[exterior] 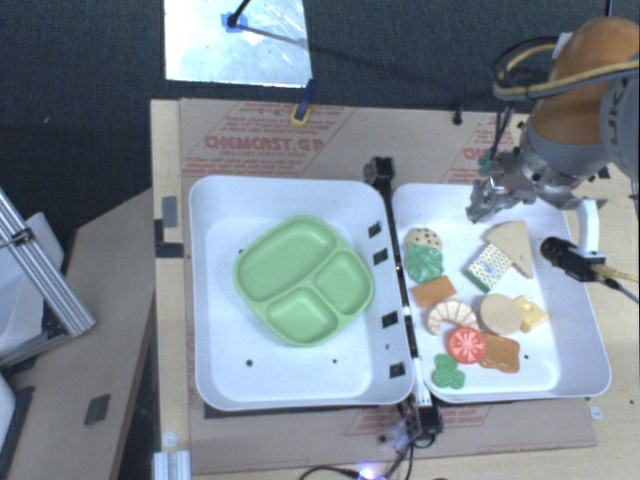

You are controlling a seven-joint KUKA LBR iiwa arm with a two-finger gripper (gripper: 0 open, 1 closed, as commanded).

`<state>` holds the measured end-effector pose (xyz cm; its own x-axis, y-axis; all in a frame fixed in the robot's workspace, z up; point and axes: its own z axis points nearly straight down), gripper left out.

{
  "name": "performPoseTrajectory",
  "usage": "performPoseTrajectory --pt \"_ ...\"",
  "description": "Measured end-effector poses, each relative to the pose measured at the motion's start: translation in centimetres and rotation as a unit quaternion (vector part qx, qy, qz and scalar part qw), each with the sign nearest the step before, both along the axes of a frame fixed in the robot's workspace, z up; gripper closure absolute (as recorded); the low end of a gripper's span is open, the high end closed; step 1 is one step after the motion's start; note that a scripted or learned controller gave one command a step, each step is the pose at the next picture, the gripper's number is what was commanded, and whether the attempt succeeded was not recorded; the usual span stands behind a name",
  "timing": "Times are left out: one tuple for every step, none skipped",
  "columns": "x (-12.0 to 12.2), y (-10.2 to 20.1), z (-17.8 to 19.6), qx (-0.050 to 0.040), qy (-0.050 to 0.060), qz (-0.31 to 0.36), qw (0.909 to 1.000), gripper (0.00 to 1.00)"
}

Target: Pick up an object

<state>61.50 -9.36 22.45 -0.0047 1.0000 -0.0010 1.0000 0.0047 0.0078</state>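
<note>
Gripper [490, 200] low over the far end of the right bin [590, 368], just beyond the tan wedge [510, 243] and to its left. Open or closed: impossible to tell from this slant. Nothing visibly held.

Toy food crowded together near the wedge, probably tipped in loose rather than arranged:
- Touching the wedge on its near-left side, a patterned block [489, 265].
- Nearer than the wedge, a round tan disc [500, 314] with a yellow piece [533, 315] against it.
- Nearer again, a red tomato slice [466, 344] overlapping a brown toast [500, 354].
- Left of the wedge, a speckled cookie [424, 238] above a green leafy piece [424, 263].

Well left of the wedge, alone in the left bin [215, 268], a green divided plate [305, 280] – likely too wide and flat for a pinch.

Judged as an approach, not yet a grasp. Wedge the closest candidate, lying flat at the pile's far edge with free space beyond it, so easier to reach than the packed pieces.
</note>
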Motion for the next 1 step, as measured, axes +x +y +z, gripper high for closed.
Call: performPoseTrajectory --pt "-1.63 5.31 0.43 0.0014 0.004 0.002 1.0 1.0"
